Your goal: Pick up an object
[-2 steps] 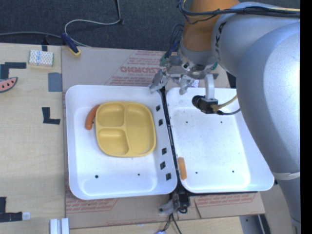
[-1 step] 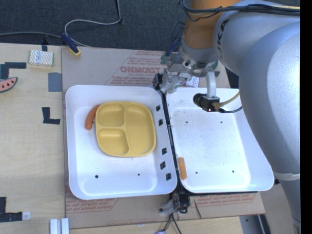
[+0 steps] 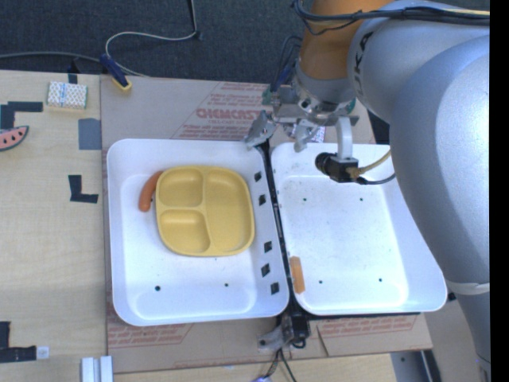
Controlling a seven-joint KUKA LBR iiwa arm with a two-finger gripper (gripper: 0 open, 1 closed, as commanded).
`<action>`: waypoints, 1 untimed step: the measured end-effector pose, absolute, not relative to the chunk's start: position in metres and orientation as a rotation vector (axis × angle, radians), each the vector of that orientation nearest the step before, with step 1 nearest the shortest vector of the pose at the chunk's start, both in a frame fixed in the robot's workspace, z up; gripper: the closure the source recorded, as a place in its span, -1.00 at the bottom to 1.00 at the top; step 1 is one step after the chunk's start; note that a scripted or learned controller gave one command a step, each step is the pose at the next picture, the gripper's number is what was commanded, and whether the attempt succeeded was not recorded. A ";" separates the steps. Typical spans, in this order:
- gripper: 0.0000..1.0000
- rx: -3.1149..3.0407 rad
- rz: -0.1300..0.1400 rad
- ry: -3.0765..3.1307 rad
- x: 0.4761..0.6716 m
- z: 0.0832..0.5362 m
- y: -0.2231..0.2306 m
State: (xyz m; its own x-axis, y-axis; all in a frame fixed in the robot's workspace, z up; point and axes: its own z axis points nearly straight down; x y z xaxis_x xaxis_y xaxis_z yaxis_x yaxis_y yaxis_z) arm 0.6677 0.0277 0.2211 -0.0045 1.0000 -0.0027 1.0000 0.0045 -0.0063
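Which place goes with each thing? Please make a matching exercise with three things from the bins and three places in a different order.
Things:
1. yellow divided plate
2. orange piece
3. second orange piece

Places:
A. left edge of the right bin
B. middle of the left bin
C. left bin, against the plate's left side

Pairs: 1-B, 2-C, 3-A

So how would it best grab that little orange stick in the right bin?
Judging by its pose, across the middle of the orange stick, from straight above. It lies flat and lengthwise hard against the right bin's left wall, so the pincer may have little room on that side.
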 end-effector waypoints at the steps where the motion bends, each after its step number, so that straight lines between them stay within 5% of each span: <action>1: 1.00 -2.213 0.009 -2.224 0.668 0.231 0.028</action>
State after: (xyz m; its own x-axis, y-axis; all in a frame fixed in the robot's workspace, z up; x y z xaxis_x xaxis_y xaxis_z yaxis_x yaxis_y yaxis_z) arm 0.6678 0.0279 0.2305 -0.0050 1.0000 -0.0012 1.0000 0.0050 -0.0073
